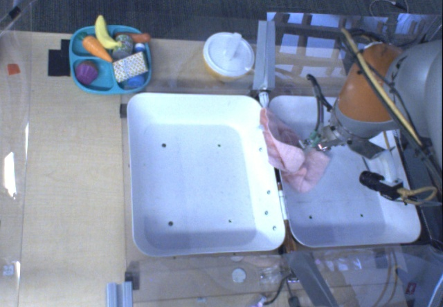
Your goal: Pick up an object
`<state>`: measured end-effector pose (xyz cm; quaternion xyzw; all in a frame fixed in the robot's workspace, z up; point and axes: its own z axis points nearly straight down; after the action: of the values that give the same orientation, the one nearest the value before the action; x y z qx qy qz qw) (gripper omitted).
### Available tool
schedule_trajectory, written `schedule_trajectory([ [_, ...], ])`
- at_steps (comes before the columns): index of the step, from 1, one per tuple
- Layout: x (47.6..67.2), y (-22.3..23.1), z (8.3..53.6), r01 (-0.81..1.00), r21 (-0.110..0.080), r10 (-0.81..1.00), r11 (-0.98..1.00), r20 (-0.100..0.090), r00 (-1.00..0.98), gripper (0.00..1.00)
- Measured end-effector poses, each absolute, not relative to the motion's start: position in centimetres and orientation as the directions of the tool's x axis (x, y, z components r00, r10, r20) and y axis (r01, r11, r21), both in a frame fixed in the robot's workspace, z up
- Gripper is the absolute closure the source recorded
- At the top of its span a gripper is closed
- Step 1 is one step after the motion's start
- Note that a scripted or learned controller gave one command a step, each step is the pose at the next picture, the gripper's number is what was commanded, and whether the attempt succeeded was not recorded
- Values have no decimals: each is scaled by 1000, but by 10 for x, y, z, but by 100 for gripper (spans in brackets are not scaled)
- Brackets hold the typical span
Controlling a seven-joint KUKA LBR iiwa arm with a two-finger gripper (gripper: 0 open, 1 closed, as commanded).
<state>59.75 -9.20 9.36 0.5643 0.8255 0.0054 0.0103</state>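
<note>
the pincer sits at a pink cloth in the right bin, its grip seemingly closed on it.

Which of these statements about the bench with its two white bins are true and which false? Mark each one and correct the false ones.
1. The crumpled pink cloth lies in the left white bin. False: it lies in the right white bin, draped against its left wall.
2. The blue divided tray holds a yellow toy banana. True.
3. The gripper is at the pink cloth's right edge. True.
4. The round white lidded container stands inside the left white bin. False: it stands on the bench behind it.
</note>
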Motion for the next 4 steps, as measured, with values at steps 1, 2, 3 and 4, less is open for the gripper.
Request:
schedule_trajectory([
  [1, 598, -92, 94, 932, 20, 932, 363, -11, -363, 0],
  [2, 654, -187, 93, 871, 13, 872, 490, -13, -490, 0],
  [3, 639, -140, 94, 784, 14, 785, 620, -15, -620, 0],
  [4, 622, -114, 94, 790, 15, 790, 613, -15, -613, 0],
])
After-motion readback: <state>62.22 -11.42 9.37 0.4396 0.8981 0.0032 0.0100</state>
